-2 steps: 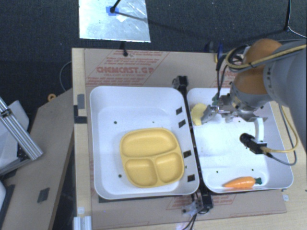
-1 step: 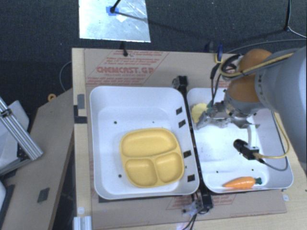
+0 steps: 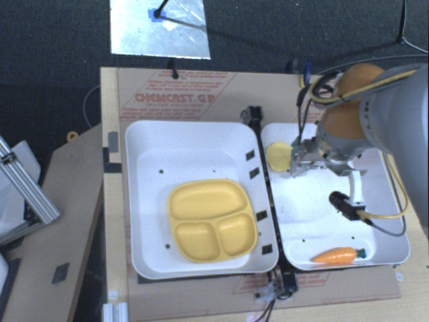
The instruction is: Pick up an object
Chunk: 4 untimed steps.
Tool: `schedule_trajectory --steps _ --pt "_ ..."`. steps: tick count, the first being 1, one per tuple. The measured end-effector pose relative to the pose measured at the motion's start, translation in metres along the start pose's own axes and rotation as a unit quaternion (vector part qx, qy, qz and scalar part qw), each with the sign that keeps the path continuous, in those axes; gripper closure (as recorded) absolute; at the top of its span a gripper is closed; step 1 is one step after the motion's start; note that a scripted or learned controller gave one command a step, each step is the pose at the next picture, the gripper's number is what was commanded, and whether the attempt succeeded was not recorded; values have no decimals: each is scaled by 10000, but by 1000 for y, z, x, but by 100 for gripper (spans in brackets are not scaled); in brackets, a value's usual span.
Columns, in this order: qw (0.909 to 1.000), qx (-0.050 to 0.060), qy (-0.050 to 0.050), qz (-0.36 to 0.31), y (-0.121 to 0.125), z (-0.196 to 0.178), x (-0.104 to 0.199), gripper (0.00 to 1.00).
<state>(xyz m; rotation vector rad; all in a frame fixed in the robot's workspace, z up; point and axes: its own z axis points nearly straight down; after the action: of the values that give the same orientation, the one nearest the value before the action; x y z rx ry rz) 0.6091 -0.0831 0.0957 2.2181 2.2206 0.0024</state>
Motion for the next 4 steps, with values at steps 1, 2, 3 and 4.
schedule_trajectory --steps 1,2,3,4 --pt "10000 -17 1 3 -2 -64 -3 100" --pt "10000 -22 -1 -17 7 -126 -4 100" --pt "10000 -5 3 -20 8 -158 -4 100" --pt "10000 13 19 -51 3 -152 61 100"
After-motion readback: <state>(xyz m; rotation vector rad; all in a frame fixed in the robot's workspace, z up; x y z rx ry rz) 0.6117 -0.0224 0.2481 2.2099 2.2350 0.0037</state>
